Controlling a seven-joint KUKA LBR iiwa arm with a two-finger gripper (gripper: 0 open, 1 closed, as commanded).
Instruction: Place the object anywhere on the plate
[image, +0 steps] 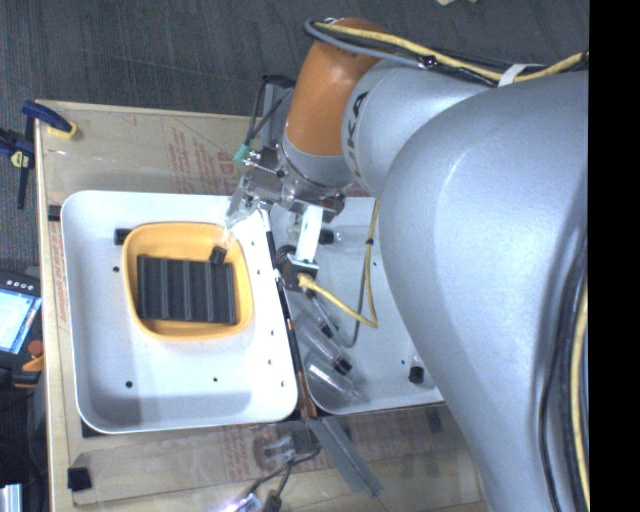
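A yellow plate with a dark ridged middle lies in the left white bin. My gripper hangs over the plate's upper right corner, reaching in below the orange wrist band. A small dark object sits right at the gripper's tip, at the upper right edge of the ridged part. Whether it rests on the plate or is held I cannot tell.
The right bin is mostly covered by the arm; a yellow cable and some grey, shiny pieces show in it. Blue clamps grip the bench's far left corner. A small screen sits at the left edge.
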